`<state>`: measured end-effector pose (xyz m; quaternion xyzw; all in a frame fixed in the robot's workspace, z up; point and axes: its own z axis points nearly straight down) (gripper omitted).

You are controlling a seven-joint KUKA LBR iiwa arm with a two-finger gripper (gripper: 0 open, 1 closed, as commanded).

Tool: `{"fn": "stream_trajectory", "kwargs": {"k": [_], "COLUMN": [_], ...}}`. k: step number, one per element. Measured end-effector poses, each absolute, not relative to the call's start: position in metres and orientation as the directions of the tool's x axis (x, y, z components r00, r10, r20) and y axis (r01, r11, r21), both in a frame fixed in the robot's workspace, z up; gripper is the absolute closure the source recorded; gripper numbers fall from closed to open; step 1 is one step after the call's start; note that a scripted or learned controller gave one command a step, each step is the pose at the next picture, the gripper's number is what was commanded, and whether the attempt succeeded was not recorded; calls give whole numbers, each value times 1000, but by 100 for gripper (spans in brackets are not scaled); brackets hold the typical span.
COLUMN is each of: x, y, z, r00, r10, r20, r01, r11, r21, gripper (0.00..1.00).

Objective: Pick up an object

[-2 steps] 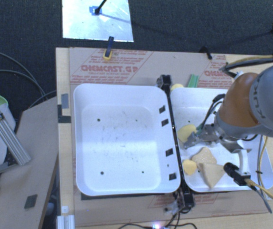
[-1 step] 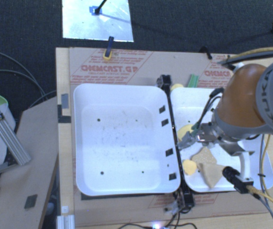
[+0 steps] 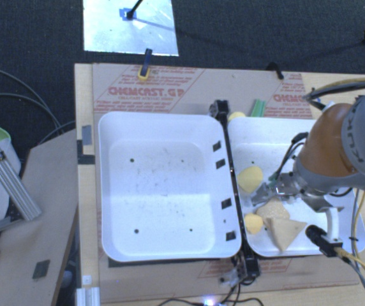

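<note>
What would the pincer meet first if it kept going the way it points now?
Probably the larger yellow ball: the pincer points left toward it inside the right bin, though height above it is unclear.

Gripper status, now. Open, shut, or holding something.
Gripper: cannot be told. It sits low in the right bin, among the yellow pieces and the tan wedge.
</note>
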<state>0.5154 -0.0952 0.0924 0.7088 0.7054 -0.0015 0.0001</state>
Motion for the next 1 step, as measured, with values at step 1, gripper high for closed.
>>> {"fn": "stream_trajectory", "kwargs": {"k": [1], "x": [581], "y": [-113], "z": [90], "r00": [-5], "r10": [1000], "r20": [-2], "r01": [1000], "r11": [5], "r21": [8], "gripper": [0]}}
